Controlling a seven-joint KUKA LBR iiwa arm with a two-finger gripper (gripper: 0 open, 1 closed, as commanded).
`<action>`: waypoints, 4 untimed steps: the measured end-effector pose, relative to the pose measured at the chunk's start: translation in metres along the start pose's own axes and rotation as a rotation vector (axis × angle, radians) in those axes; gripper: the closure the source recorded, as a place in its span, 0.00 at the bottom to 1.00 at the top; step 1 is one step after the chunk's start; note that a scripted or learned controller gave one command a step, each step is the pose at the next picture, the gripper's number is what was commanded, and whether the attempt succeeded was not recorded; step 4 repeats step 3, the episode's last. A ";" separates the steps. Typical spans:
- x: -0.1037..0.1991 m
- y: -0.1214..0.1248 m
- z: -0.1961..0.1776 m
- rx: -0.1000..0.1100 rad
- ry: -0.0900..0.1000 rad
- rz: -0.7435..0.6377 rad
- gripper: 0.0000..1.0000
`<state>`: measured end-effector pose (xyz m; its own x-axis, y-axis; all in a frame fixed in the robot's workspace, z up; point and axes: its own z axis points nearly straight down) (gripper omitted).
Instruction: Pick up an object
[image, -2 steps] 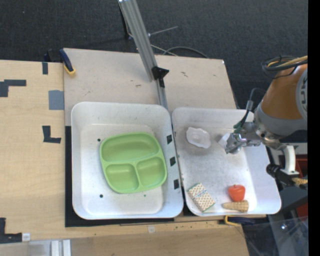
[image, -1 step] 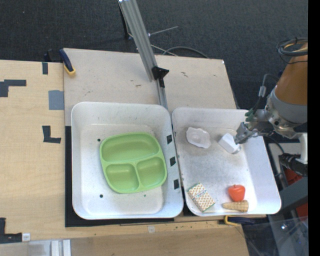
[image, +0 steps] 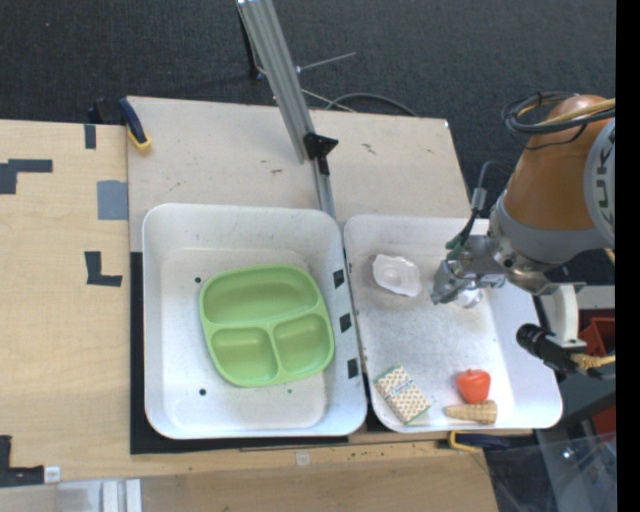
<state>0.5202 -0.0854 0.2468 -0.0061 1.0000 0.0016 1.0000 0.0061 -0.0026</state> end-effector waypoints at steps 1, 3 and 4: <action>0.054 -0.011 -0.004 0.000 0.001 -0.001 1.00; 0.161 -0.024 0.007 0.000 0.000 -0.002 1.00; 0.161 -0.024 0.007 0.000 0.000 -0.002 1.00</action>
